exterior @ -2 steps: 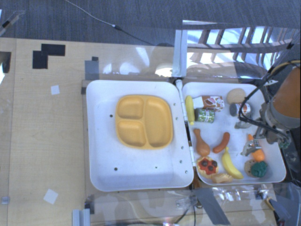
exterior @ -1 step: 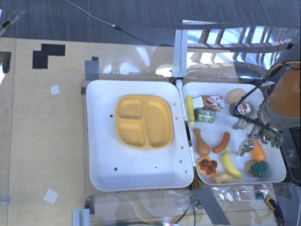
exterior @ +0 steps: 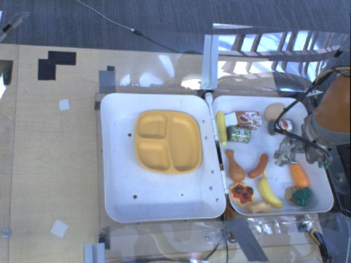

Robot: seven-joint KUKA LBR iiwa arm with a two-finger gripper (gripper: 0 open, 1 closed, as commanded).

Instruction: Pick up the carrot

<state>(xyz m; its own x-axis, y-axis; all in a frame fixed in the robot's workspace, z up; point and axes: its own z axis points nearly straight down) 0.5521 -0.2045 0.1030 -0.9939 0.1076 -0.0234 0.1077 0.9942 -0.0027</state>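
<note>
carrot waiting in the right bin, gripper just beside it

the short orange carrot (exterior: 299, 175) lies in the right-hand shallow white bin (exterior: 323, 204), near that bin's right wall, its tip pointing up toward the arm. just below it sits a dark green broccoli piece (exterior: 301, 196), touching or nearly so. to its left are a curved yellow banana (exterior: 269, 190) and a reddish-brown sausage (exterior: 258, 166), both a little apart from it.

the grey two-finger gripper (exterior: 287, 155) hangs just above and left of the carrot's upper end, under the arm's orange band (exterior: 334, 108). whether the fingers are apart or together cannot be told from this slant; nothing shows between them, so the carrot reads as not yet picked.

the step in hand looks like the approach: the gripper is near the target but not centred over it. the next move likely calls for a small shift toward the bin's right wall and down the view, with the fingers set across the carrot's narrow width, then a descent. the wall and the broccoli leave little room, so a finger could land on either.

the left-hand white bin (exterior: 118, 201) on the pale wooden desk (exterior: 49, 163) carries a yellow divided plastic plate (exterior: 167, 141), well apart from the work.
</note>
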